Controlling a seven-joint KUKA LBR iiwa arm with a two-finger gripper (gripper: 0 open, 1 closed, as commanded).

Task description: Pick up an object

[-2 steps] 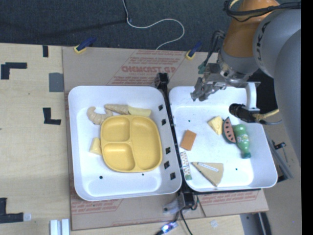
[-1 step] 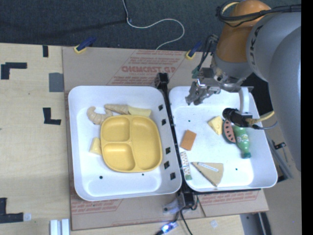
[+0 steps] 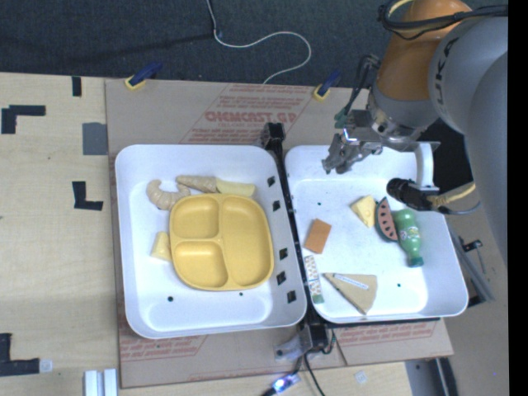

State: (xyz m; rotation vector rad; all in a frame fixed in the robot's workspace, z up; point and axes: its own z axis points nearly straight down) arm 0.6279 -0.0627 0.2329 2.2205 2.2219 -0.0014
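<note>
Pincer (image 3: 337,162): over the right bin's (image 3: 445,304) far edge; finger state cannot be told.
Cheese wedge (image 3: 363,211): lies nearest, just below-right.

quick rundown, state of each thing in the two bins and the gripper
gripper: above the right bin's far edge, holding nothing
yellow plate: flat in left bin, compartments bare
pale food pieces: lying along the plate's far and left sides
orange block: flat in right bin
cheese wedge: lying beside the melon slice
melon slice: lying against the green bottle
green bottle: on its side
sandwich wedge: flat at near edge
</note>
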